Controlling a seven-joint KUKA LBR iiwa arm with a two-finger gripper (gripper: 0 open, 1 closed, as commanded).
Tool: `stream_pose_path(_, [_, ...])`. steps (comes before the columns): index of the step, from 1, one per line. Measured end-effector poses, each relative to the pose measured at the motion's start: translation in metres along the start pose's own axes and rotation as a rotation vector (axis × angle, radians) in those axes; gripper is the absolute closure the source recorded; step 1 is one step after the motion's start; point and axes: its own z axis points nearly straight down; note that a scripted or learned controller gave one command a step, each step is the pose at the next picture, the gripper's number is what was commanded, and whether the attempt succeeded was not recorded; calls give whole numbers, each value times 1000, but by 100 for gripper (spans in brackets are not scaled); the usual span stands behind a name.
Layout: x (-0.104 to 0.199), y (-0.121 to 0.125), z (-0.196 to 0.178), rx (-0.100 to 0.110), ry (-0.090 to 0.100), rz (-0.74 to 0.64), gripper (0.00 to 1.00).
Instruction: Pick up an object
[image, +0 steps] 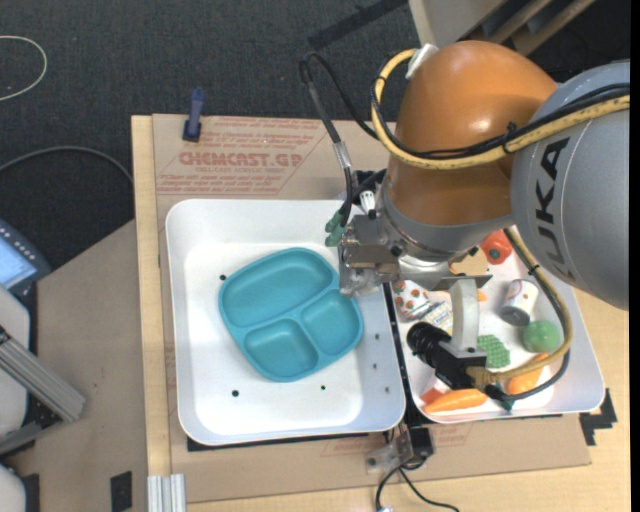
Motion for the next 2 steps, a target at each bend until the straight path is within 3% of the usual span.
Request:
stream_pose_path(1, [-32, -3, 85, 11, -5, 6, 100])
stream_pose_path(2, [-29, -1, 70, 0, -1, 2, 100])
